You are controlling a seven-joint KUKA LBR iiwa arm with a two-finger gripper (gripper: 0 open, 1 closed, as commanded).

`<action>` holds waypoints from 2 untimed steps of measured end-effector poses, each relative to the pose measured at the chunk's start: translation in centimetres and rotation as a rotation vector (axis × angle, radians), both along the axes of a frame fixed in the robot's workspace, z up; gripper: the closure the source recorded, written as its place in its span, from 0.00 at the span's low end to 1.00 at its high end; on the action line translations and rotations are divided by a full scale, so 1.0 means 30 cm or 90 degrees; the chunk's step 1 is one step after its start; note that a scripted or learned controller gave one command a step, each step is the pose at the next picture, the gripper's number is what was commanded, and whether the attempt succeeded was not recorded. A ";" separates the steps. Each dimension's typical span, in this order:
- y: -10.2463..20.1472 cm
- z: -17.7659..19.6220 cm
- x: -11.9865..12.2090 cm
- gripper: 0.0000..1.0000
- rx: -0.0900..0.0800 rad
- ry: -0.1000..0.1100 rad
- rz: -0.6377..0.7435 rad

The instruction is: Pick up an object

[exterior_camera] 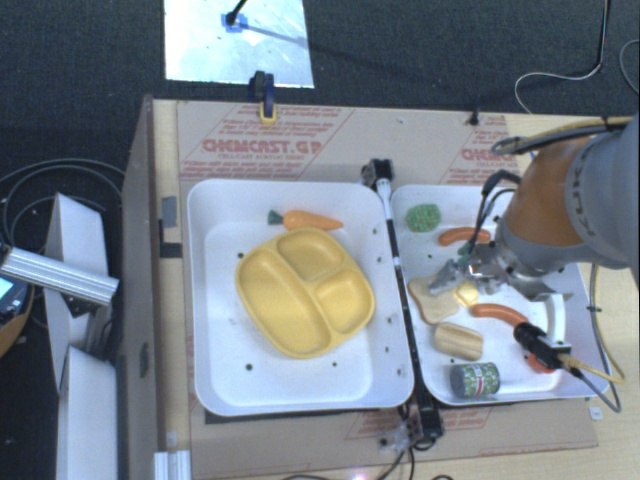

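Landmark: yellow three-compartment plastic plate [305, 295], lying in the left white bin [215, 368].

Right of the plate, across the divider, the right white bin [580, 383] held the candidates: a tan toast-shaped toy slice [436, 301], a beige bread-roll block [459, 341] below it, a green-labelled small can [474, 379] lower again, two orange-red sausage pieces [498, 314], and a green round leafy toy [423, 217] further up. An orange toy carrot [310, 222] lay just above the plate.

The gripper [470, 270] sat low over the toast slice and a small yellowish piece beside it.

Likely target: the toast slice. Judged light, stiff, smooth plastic, lying flat; best pinched across its narrow edges, and liable to slide.

Jaw state: could not tell; wrist and shadow hid the tips. Nothing seen held.
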State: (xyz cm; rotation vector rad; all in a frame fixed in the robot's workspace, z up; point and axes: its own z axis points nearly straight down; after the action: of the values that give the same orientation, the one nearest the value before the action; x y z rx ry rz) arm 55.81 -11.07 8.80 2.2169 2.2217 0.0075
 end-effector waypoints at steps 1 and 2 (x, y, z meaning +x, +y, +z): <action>-0.082 0.003 0.020 0.00 0.000 -0.003 0.000; -0.202 0.110 0.250 0.00 0.006 0.016 -0.001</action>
State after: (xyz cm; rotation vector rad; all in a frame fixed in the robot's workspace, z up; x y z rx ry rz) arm 63.31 -17.13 12.11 2.2354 2.2376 -0.0091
